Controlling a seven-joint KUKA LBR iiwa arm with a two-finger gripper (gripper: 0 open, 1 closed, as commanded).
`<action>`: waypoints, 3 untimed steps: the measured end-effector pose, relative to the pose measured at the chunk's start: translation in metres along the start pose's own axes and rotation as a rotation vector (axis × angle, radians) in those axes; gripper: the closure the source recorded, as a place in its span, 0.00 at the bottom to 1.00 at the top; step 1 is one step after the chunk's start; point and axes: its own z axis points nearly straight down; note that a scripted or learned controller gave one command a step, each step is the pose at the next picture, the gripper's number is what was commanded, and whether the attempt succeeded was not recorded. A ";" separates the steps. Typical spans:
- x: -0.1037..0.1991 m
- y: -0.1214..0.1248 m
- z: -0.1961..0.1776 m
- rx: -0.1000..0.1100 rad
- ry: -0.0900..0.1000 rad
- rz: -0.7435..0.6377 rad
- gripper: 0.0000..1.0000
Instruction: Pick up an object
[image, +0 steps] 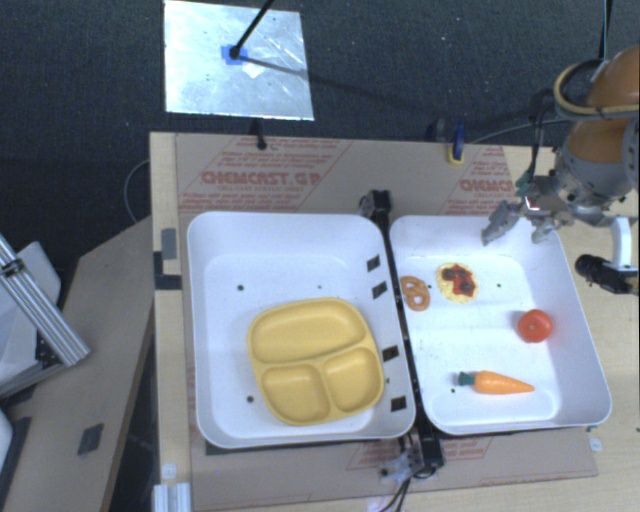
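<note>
Two white bins lie side by side on the bench. Left bin (215, 300) holds a yellow divided tray (315, 358). Right bin (575, 330) holds a pretzel (414, 292), a small pizza (457, 282), a carrot (497, 382) and a tomato (535, 326). Over its far right corner hangs the gripper (518, 224), fingers spread open, gripping nothing.

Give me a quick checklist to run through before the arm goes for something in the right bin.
1. Tool open and holding nothing: ok, fingers spread over the bin's far edge.
2. Targets in right bin: ok, pretzel, small pizza, tomato, carrot.
3. Objects apart from each other: ok, though the pretzel lies close to the pizza and the bin's left wall.
4. Tool above a target: not ok, none lies under it.
5. Yellow tray out of the way: ok, in left bin.
</note>
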 end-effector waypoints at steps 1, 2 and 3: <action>0.000 0.003 -0.008 -0.013 -0.002 -0.003 0.00; 0.009 0.003 0.050 -0.009 -0.001 -0.005 0.00; 0.010 0.006 0.098 -0.020 -0.002 -0.004 0.00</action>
